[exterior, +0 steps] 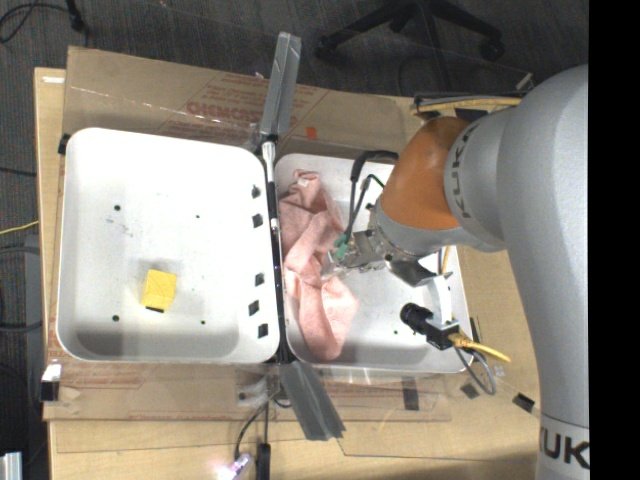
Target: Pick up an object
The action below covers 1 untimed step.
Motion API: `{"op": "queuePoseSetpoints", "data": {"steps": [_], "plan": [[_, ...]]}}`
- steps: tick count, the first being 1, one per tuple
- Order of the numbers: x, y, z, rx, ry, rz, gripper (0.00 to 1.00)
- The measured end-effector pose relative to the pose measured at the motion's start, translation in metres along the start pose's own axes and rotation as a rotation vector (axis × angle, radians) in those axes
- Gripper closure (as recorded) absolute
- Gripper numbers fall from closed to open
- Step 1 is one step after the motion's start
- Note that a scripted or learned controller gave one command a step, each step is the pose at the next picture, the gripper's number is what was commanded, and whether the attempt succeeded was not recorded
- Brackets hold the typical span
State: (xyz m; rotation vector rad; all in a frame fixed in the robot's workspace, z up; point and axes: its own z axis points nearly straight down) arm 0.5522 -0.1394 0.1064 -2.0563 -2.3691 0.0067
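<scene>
A crumpled pink cloth (312, 268) lies along the left side of the right bin (385, 353), stretching from its far end to near its front. My gripper (338, 258) is down in the right bin at the cloth's right edge, touching or just over the fabric. A yellow block (159, 290) sits in the left bin (100, 168), toward its front left.
A grey divider bar (272, 158) runs between the two bins. The arm's large grey body (530, 198) covers the right side of the right bin. Cardboard (180, 88) lies under the bins at the back.
</scene>
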Motion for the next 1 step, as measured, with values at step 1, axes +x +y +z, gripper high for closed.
{"op": "queuePoseSetpoints", "data": {"steps": [1], "plan": [[0.0313,0.0765,-0.1254,-0.004,0.000,0.078,1.00]]}}
